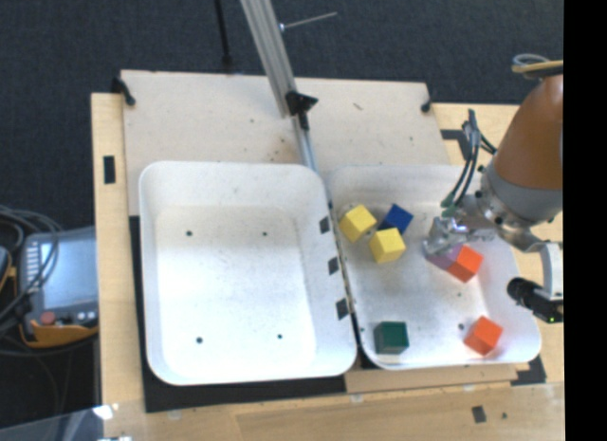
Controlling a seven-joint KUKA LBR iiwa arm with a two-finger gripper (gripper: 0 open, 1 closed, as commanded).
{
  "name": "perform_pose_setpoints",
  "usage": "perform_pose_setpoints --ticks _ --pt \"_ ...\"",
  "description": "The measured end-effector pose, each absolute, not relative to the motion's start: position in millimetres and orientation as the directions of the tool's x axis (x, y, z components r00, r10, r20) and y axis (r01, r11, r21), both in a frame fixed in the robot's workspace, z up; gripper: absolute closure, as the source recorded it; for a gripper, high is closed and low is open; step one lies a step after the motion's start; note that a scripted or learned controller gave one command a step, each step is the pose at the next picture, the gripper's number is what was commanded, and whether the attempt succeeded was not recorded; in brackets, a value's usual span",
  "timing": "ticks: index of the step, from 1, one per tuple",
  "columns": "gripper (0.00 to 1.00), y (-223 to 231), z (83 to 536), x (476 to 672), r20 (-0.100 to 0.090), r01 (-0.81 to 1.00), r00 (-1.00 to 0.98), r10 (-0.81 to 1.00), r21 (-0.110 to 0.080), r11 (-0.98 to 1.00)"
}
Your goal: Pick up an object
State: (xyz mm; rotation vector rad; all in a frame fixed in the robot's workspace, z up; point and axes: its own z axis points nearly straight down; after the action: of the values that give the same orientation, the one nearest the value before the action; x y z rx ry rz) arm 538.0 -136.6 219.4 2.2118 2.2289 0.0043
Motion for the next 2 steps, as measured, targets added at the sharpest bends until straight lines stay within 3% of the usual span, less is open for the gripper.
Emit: perform_pose_setpoints --ticks 2 --pt "1.0 -33.8 217.4 552.2 0.002 1.0 -0.008 1.0 0.001 0.008"
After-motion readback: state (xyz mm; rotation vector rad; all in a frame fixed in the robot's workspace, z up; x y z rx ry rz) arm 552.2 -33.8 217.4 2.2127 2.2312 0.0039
